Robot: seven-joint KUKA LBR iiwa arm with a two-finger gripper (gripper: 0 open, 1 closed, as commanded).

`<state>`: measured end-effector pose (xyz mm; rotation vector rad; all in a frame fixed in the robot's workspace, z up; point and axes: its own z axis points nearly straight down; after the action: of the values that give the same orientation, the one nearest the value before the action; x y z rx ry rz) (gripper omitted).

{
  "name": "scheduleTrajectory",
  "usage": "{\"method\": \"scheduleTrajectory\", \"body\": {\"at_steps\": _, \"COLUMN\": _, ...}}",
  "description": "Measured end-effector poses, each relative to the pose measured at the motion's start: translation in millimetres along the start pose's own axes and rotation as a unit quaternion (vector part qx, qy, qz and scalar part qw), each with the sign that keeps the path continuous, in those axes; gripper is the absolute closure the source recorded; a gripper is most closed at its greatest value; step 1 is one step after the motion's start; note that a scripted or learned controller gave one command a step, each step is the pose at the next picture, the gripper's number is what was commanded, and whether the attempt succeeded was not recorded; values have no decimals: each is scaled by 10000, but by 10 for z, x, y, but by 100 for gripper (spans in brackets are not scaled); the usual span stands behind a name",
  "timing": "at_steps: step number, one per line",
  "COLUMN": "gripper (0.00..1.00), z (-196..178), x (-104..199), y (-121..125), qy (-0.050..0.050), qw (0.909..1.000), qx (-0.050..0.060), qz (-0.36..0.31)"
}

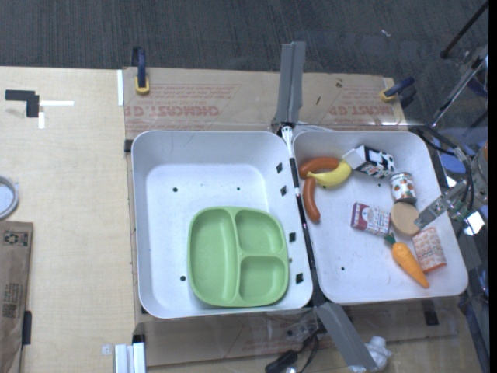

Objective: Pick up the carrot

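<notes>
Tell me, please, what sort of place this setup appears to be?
Probably a robotics lab test bench: two white bins clamped to a cardboard-covered bench, toy food such as a carrot and banana, and a green divided plate.

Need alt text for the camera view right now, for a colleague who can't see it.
The carrot lies untouched near the front right of the right bin, with the gripper at that bin's right edge, above it in the picture. A banana, sausages, small boxes and a can share that bin; the left bin holds a green divided plate.
</notes>
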<state>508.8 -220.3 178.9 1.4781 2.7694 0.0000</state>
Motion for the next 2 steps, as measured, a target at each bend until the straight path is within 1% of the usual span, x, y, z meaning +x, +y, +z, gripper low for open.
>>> {"method": "scheduleTrajectory", "body": {"at_steps": 1, "gripper": 100, "z": -86, "x": -5, "y": 7, "qy": -6, "qw": 10000, "qx": -5, "qz": 9}}
{"method": "scheduleTrajectory", "body": {"at_steps": 2, "gripper": 100, "z": -239, "x": -489, "y": 700, "qy": -11, "qw": 9923, "qx": -8, "qz": -1235}}
